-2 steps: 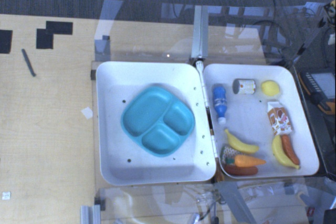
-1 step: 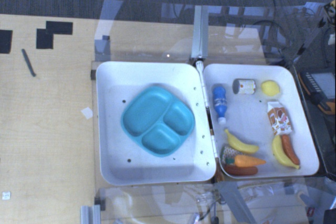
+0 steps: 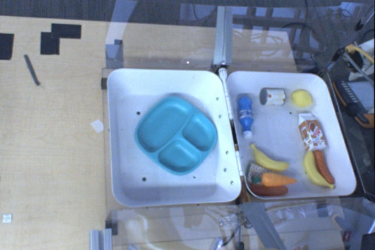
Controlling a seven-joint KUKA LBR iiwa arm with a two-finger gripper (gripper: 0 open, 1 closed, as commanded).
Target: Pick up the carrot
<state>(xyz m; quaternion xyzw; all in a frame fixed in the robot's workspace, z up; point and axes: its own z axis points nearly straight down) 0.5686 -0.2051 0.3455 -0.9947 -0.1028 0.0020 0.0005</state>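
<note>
I saw the carrot [image 3: 278, 180] lying in the right bin's [image 3: 275, 126] lower-left corner, between a small banana [image 3: 269, 160] and a red item [image 3: 270, 190], touching the latter. Couldn't tell the gripper's state.

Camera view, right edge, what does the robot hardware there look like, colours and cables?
Past the right bin sit dark, blurred shapes: a yellow cable loops over them and an orange-edged black panel lies lower. Whether any of it is arm, I cannot tell.
</note>
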